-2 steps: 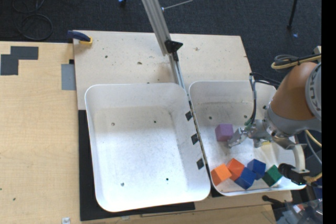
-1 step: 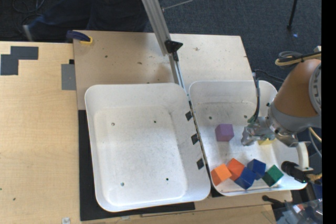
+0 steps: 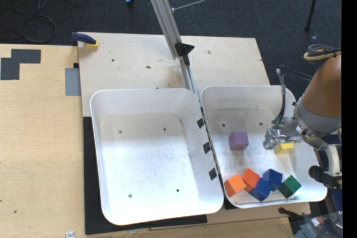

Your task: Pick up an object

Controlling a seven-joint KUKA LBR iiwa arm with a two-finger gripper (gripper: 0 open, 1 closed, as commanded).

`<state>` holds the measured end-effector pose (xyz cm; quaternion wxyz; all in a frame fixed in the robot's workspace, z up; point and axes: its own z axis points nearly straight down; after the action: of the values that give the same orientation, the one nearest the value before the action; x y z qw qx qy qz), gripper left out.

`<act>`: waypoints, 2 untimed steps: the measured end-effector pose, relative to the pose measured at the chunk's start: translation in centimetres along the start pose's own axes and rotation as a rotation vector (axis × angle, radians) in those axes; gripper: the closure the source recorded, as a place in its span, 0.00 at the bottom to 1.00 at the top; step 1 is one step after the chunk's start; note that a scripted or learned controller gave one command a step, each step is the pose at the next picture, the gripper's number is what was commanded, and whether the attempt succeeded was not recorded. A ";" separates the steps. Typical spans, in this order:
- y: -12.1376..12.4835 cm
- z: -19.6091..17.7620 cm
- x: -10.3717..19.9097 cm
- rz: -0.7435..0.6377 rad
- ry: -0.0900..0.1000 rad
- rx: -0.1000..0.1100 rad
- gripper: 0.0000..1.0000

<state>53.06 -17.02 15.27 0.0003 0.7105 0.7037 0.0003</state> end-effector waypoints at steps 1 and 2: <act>0.1 -5.2 -0.1 -0.011 -0.001 -0.002 1.00; 1.0 -6.7 5.1 -0.014 0.002 0.001 1.00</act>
<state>54.15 -11.96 21.92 -0.0008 0.7054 0.7088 0.0009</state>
